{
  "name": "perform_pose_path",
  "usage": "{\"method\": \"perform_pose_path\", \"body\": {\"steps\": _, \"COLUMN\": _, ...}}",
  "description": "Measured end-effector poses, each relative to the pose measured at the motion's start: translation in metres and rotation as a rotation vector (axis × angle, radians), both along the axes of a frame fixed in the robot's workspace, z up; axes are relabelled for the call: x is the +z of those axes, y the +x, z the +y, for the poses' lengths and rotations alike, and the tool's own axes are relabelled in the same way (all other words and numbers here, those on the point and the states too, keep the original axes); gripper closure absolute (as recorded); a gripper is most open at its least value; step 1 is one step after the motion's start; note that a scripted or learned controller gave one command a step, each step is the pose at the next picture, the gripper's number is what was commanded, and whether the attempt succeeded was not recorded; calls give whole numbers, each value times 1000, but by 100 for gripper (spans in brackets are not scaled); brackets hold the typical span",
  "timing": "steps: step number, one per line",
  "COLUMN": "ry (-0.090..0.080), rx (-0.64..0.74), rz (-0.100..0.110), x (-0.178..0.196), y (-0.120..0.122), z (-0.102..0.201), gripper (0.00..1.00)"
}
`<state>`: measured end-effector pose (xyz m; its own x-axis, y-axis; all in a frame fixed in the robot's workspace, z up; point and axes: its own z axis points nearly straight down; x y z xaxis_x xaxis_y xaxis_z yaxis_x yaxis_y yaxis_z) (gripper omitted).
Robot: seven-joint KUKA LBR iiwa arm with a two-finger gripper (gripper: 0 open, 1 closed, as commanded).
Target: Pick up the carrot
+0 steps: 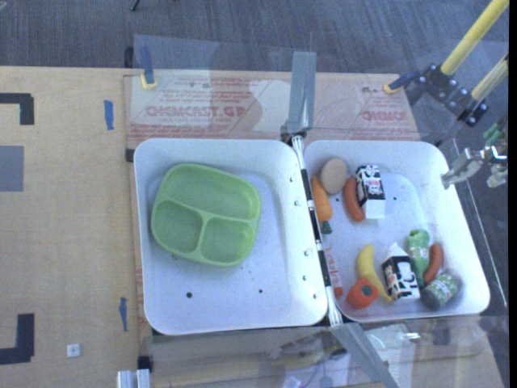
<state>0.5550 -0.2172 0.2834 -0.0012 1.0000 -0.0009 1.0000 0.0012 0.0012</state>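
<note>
Across the desk (pixel 65 217) sit two white bins side by side. The left bin (pixel 161 305) carries a green divided plate (pixel 206 213), lying flat towards its far left. The right bin (pixel 404 168) holds the small things: a milk carton (pixel 371 191) at the far side, a second carton (pixel 399 275) nearer, and a yellow banana (pixel 367 263) just left of it. The carrot (pixel 322 200) lies lengthwise against this bin's left wall, between a tan egg-shaped piece (pixel 333 174) and the wall, well apart from my tool. My tool (pixel 475 164) hangs at the bin's far right rim, gripping nothing I can see. Apart or together, I cannot tell.
</note>
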Motion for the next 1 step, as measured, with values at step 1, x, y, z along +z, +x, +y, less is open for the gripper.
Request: {"method": "perform_pose_path", "body": {"steps": 1, "ry": 1, "rx": 69, "rz": 1, "x": -138, "y": 18, "z": 40, "gripper": 0}}
